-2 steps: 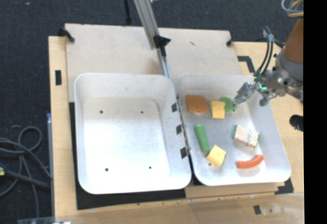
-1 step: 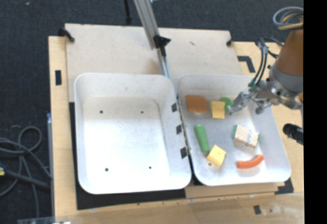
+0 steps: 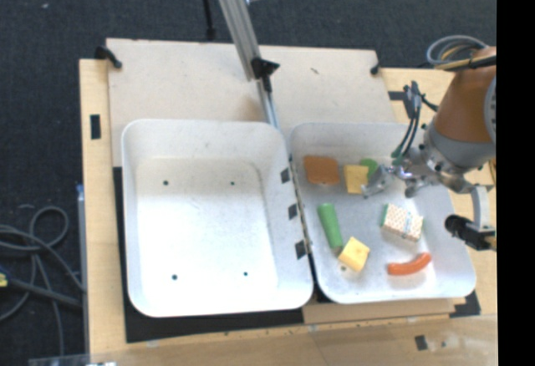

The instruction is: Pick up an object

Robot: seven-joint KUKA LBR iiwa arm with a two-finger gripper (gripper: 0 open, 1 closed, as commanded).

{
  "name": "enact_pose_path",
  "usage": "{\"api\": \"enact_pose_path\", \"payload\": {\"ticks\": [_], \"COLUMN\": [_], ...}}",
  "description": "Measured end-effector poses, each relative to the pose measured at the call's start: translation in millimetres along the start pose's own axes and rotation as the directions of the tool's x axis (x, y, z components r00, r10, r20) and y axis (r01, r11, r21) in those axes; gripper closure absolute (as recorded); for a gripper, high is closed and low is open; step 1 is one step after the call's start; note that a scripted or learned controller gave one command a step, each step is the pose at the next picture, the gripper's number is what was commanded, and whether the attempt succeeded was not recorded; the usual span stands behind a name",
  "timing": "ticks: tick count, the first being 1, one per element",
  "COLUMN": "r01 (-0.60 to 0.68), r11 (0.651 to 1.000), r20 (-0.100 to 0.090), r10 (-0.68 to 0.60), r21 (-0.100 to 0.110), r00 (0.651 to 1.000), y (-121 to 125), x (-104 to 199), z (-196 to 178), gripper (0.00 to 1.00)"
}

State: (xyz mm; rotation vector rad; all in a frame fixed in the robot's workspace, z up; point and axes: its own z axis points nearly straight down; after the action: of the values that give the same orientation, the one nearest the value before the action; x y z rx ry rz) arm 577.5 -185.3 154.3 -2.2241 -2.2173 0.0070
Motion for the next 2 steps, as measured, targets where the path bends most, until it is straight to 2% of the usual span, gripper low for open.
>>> {"api": "enact_pose_path", "payload": {"ticks": [1, 2], "r01": [0.0, -0.006], "r11": [1.0, 1.0], "r20": [0.0, -0.001], "r10": [0.0, 0.006], "r21": [0.0, -0.008], "r00": [1.0, 1.0], "y": [-1.0, 0.9], "x": [-1.5, -1.6], "z": [52.5, 38.3], "gripper": [0.0, 1.0]}}
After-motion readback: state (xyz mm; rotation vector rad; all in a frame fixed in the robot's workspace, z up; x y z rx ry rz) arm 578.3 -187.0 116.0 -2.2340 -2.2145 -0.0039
